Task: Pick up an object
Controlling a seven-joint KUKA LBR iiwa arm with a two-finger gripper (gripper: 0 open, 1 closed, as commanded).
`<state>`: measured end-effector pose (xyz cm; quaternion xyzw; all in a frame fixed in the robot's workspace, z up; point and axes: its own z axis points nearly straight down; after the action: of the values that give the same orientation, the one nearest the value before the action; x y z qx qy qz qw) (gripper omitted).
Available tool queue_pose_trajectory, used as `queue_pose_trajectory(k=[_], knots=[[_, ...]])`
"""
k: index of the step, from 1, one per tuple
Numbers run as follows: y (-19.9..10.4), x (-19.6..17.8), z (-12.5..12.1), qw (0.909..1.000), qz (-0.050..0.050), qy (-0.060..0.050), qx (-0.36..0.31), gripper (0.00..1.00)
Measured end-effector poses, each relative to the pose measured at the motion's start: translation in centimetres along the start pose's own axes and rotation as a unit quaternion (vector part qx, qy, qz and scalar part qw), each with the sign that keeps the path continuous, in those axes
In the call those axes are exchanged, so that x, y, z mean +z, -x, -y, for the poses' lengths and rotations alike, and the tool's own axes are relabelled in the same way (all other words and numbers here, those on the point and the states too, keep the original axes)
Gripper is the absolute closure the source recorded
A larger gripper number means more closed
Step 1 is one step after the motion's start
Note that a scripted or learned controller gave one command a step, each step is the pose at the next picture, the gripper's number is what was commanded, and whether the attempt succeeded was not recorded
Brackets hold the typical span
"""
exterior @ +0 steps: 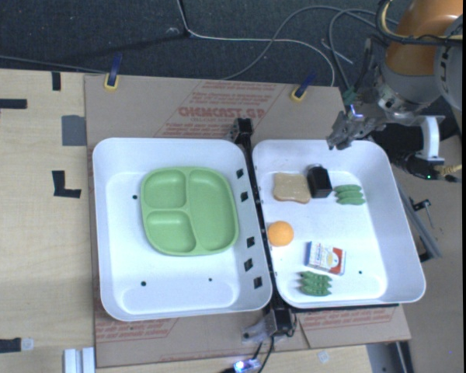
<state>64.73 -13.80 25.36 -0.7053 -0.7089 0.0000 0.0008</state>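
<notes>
- Brown cardboard covers the bench [210, 111] under two white bins; cables trail behind.
- My gripper [343, 136] hovers at the right bin [396, 231] far rim; I can't tell its opening (too dark).
- Candidates inside: black block [318, 181], tan bread slice [292, 188], round orange [280, 234].
- Risk: orange rolling, block crowded against bread.

I see 2 shallow white bins side by side on a brown cardboard sheet [217, 107] with faint red print. My left bin [113, 231] holds a green tray [190, 210] with 3 compartments, lying flat near its middle. The right bin [396, 270] sits just beside it, their inner rims touching. A yellow clamp [111, 80] and another [299, 92] grip the cardboard's far edge. Thin cables [241, 36] trail across the dark floor beyond.
</notes>
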Motion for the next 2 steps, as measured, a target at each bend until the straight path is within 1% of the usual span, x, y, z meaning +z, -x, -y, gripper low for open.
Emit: queue_pose_trajectory(k=[1, 2], knots=[[-5.0, 1.5, 0.1, 1.0, 0.001, 0.0, 0.0, 1.0], [-9.4, 1.6, 0.4, 1.0, 0.0, -0.001, 0.0, 1.0]])
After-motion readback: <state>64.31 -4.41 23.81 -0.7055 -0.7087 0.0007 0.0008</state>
